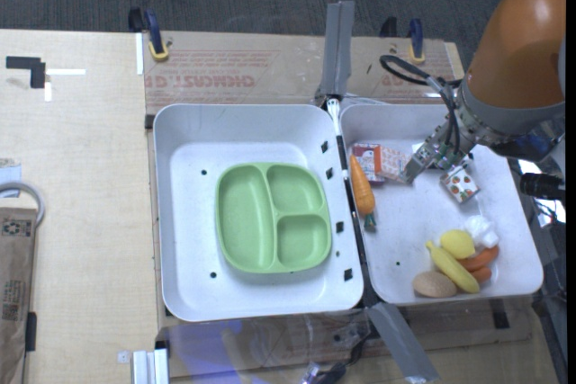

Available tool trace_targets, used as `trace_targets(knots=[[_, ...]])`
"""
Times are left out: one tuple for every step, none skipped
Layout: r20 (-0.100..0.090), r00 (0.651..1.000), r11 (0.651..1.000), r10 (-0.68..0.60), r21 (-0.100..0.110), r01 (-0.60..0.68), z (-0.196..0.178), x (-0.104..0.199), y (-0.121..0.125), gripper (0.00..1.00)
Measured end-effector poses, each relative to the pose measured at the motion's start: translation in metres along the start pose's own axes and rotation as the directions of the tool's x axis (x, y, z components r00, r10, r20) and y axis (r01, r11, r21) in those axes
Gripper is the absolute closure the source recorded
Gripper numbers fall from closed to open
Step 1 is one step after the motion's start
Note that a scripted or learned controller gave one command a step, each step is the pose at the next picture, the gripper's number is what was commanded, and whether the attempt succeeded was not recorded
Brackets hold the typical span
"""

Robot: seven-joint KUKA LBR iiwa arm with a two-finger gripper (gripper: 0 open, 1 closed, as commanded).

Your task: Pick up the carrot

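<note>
The carrot (362, 185) is orange with a green top and lies lengthwise in the right bin (405, 279), close against its left wall. My gripper (425, 159) hangs over the upper middle of the same bin, a short way to the right of the carrot and apart from it. It is just beside a small pink and white box (382, 162). Nothing is seen held in the gripper. The grey arm with its orange band (526, 31) comes in from the upper right.
The right bin also holds a small patterned carton (461, 185), a lemon (456, 242), a banana (453, 267), a tan roll (435, 285) and a red-orange piece (483, 259). A green divided plate (273, 216) sits in the left bin (180, 193).
</note>
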State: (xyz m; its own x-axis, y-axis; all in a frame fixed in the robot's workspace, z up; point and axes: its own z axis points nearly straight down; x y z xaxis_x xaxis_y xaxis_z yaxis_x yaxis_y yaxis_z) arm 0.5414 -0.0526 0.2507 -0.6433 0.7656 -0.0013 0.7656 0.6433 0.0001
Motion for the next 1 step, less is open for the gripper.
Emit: trace_targets(knots=[[-0.003, 0.972, 0.972, -0.234, 0.001, 0.234, 0.0435, 0.0644, -0.0151, 1.0]])
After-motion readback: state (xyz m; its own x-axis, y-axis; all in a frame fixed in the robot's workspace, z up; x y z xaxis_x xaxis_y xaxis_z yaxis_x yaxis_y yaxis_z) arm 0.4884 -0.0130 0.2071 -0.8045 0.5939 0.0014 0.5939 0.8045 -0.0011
